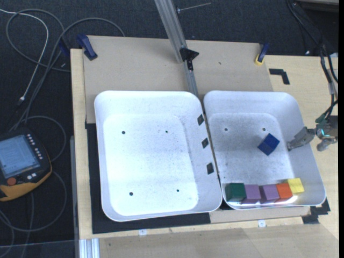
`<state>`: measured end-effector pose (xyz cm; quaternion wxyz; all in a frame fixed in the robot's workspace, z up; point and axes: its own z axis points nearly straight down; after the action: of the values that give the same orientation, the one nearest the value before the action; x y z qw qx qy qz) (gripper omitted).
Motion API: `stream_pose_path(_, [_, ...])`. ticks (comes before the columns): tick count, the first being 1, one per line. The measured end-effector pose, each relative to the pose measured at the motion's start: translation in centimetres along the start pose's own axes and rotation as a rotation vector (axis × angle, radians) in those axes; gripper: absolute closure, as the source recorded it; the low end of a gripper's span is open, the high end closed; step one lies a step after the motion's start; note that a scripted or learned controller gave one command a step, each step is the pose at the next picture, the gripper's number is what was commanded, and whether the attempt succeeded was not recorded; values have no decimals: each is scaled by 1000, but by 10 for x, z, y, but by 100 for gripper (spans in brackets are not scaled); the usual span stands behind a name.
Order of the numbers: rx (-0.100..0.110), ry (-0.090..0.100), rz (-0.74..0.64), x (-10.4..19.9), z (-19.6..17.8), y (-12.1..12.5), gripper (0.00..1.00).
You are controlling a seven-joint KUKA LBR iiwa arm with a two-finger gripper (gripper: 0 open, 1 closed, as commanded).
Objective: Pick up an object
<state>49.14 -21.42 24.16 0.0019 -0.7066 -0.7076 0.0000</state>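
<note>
Left bin [148,104] on tabletop [134,63]. Right bin [242,98]: blue cube [269,143] mid-floor; green [235,191], purple [252,193], purple [270,192], orange [284,190], yellow [295,185] blocks along near wall. Hand [301,138] at right rim, just beside blue cube; grip state unclear, nothing visibly held.

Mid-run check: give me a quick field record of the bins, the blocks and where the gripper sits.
left bin: white, no blocks seen in it
right bin: white, holds all the blocks
blue block: alone near the bin's middle, tilted
front row: green block, purple block, second purple block, orange block, yellow block, packed along the near wall
gripper: at the right bin's right edge, beside the blue block, apart from it
held: nothing seen between the fingers
</note>
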Motion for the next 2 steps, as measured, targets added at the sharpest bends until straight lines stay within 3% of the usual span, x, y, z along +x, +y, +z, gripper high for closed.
stream_pose_path(1, [3, 1, -2, -3, 146, 71, 0])
stream_pose_path(2, [-4, -3, -4, 39, 142, 89, 0])
